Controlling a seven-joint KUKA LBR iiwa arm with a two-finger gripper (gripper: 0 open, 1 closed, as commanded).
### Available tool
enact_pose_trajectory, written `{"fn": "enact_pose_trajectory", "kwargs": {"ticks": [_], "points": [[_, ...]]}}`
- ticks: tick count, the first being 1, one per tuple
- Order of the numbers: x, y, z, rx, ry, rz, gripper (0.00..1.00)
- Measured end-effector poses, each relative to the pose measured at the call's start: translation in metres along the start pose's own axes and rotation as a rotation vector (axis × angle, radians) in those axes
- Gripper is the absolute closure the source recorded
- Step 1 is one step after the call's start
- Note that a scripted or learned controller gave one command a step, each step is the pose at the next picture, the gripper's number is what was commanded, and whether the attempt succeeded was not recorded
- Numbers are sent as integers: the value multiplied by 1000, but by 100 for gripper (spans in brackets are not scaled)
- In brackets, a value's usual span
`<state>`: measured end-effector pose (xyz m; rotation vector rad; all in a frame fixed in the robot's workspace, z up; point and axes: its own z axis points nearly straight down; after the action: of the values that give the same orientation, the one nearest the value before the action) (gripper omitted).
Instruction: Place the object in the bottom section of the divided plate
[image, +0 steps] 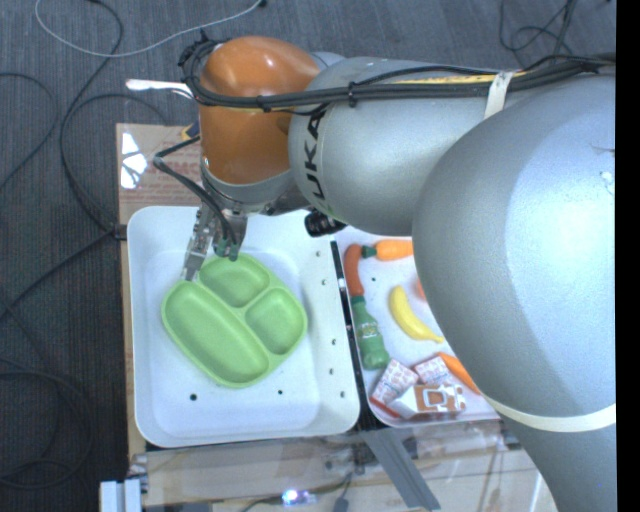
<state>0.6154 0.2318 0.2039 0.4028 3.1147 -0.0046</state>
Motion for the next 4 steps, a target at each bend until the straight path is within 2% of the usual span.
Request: {"fn": "enact_pose_trajectory", "kwargs": {"ticks": [1, 2, 3, 4], "points": [[44, -10, 55, -3, 1, -278, 100], [45, -10, 55, -4, 2, -279, 0], [119, -30, 91, -2, 3, -159, 0], [119, -30, 91, -3, 3, -159, 0]]}}
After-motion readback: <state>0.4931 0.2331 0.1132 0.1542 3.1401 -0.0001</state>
